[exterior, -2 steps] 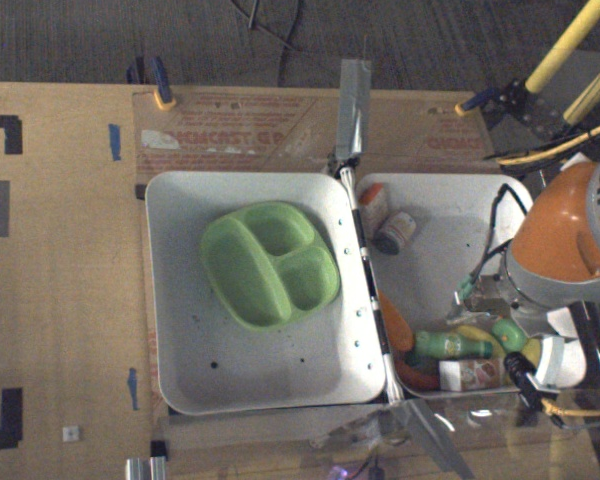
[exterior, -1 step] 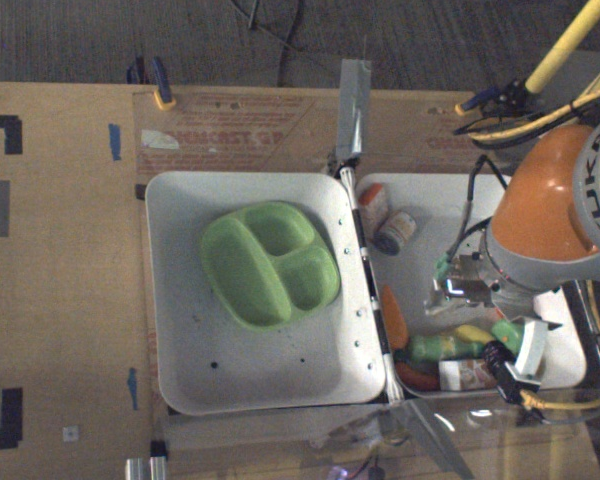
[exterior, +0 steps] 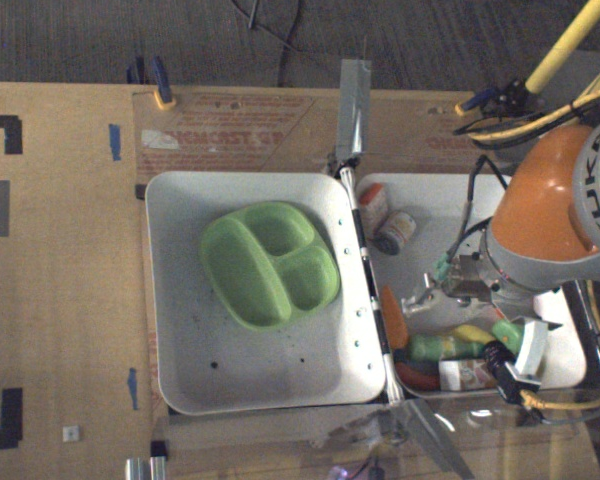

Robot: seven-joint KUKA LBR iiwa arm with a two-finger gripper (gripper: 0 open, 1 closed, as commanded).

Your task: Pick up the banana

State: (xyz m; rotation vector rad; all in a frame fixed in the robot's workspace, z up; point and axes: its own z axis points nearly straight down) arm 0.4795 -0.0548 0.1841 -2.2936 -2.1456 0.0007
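Now, line by line:

Bench: a tan cardboard-covered bench carries two shallow white plastic bins side by side, with blue tape marks and black corner marks on its left part.

Left bin: the larger white bin holds a light green plastic plate with three compartments, lying flat a little above the bin's middle; a few dark specks dot the bare floor below it.

Right bin: the white bin on the right holds a heap of small things along its lower and left parts.

Banana: the yellow banana lies low in the right bin, its visible part short, just beside a green and yellow squeeze bottle and partly covered by the arm's end.

Other things: an orange carrot-shaped piece lies along the divider; a small white bottle with a red band and a round tin can sit near the top left of this bin; a white carton with red print lies at the bottom, touching a dark red piece.

Arm: the grey arm with its orange band reaches in from the right, over the right bin.

Fingers: the gripper hangs just above the banana; whether the fingers are apart or closed, I cannot tell, and nothing is seen between them.
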